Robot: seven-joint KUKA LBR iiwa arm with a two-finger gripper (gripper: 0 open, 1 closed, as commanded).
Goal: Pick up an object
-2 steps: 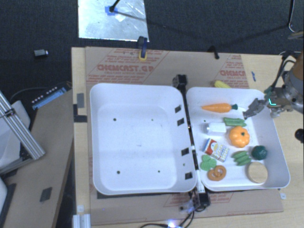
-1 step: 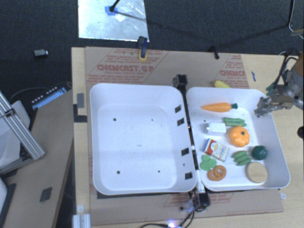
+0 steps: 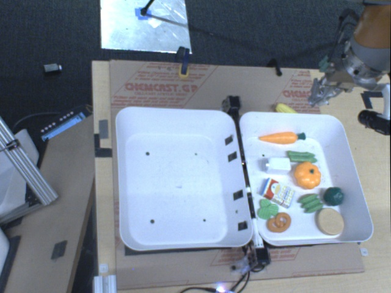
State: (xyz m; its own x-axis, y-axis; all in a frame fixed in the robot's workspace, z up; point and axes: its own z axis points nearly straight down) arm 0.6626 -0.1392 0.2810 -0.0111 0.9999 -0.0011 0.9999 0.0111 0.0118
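The right bin [image 3: 348,148] holds several toy foods. An orange carrot [image 3: 280,138] lies at its far side, with a white block [image 3: 278,164] and a green pod [image 3: 302,157] below it. An orange pumpkin [image 3: 307,175] sits mid-bin, beside a red and yellow box [image 3: 278,192]. Nearer the front are a green leafy piece [image 3: 267,210], a brown pretzel [image 3: 279,222], a green pepper [image 3: 311,202], a dark green ball [image 3: 333,195] and a tan disc [image 3: 330,221]. My gripper [image 3: 320,95] hangs above the bench beyond the bin's far right corner, with nothing seen between its fingers.
The left bin [image 3: 125,163] stands beside the right one, with a black hinge strip [image 3: 239,163] between them. A yellow piece [image 3: 285,108] lies on the bench just behind the right bin. A shiny metal sheet [image 3: 144,17] lies far back on the floor.
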